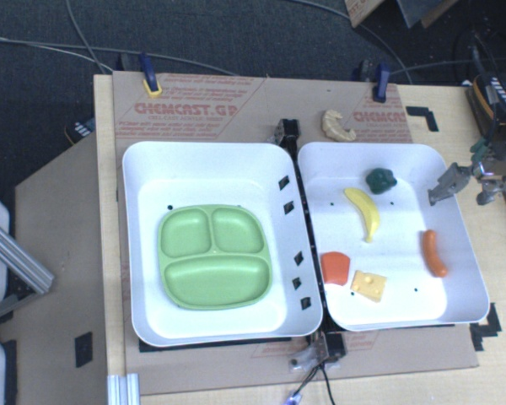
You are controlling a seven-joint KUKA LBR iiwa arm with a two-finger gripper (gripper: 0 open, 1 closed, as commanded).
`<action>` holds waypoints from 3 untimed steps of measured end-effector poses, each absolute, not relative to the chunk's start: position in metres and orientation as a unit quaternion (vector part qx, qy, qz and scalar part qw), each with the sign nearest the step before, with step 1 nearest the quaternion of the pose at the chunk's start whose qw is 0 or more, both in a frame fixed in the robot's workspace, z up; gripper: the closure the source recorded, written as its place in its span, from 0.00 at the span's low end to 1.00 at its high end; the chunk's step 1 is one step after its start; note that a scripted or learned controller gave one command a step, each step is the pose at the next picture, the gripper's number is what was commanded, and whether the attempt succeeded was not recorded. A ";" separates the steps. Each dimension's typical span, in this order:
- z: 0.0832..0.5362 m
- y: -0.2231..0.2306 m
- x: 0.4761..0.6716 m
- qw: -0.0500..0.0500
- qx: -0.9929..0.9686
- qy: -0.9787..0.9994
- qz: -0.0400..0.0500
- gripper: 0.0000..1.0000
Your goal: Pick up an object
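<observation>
While the end effector [466, 184] hangs apparently open and holding nothing over the right bin's [405, 152] edge, the banana [364, 213] lies lengthwise, roughly top-left to bottom-right.

My end effector [466, 184]: grey, dull metal look.
Two shallow white bins [140, 251]: smooth plastic, faint sheen.
Green three-compartment tray [214, 256]: matt smooth plastic.
Yellow banana-shaped toy [365, 212]: glossy plastic.
Pale wooden desk [110, 184]: matt board, printed cardboard sheet [194, 99] on top.

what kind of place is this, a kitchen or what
Probably a robotics lab bench, not a kitchen: two white bins clamped to a board, toy food such as a banana, and loose cables on the floor.
</observation>
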State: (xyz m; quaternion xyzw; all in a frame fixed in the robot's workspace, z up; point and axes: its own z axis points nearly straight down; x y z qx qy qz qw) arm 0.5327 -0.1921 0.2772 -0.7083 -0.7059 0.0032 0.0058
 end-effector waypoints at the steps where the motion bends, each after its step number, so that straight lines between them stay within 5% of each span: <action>1: 0.284 -0.192 0.535 0.000 -0.707 -0.707 0.000 0.00; 3: 0.169 -0.202 0.521 0.004 -0.708 -0.707 0.001 0.00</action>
